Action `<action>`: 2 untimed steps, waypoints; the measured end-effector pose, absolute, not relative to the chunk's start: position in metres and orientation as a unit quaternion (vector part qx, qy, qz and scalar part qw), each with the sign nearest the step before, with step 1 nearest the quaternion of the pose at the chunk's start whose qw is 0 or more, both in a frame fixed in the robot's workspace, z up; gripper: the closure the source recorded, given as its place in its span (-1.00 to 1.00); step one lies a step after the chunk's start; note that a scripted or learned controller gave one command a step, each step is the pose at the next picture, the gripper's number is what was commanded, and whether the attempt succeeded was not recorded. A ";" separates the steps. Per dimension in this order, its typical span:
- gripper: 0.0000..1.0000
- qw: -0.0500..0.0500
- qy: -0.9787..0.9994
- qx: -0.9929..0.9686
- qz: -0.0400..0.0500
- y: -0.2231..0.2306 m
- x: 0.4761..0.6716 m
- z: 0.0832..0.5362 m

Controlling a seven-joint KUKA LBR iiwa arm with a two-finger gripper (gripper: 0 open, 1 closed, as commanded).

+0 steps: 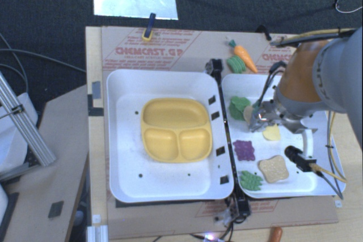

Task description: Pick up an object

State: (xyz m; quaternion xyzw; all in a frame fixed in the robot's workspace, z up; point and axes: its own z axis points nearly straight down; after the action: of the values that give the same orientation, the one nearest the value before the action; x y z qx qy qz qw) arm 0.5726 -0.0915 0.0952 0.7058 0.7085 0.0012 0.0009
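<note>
The right bin [323, 184] holds several toy foods: a green leafy piece [239, 105], a purple grape bunch [244, 149], a slice of toast [273, 169], a small green piece [251, 181] and a pale yellow piece [273, 134]. A tan round piece [248, 114] lies just right of the leafy piece. My gripper [258, 120] reaches in from the right and hangs low over the bin's middle, right beside the tan piece and above-left of the yellow piece. Nothing shows clearly between its tips.
The left bin [122, 122] carries a yellow divided plate [174, 128]. Behind the right bin, a toy carrot [244, 54] and a green piece [235, 64] lie on the cardboard. A black divider [223, 122] runs between the bins.
</note>
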 end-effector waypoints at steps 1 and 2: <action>1.00 0.004 0.706 0.708 0.001 -0.167 0.615 0.107; 1.00 -0.004 0.708 0.707 -0.001 -0.115 0.541 0.082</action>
State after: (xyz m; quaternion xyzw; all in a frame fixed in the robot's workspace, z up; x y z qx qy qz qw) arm 0.5408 -0.1150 0.0824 0.7066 0.7076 -0.0011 -0.0036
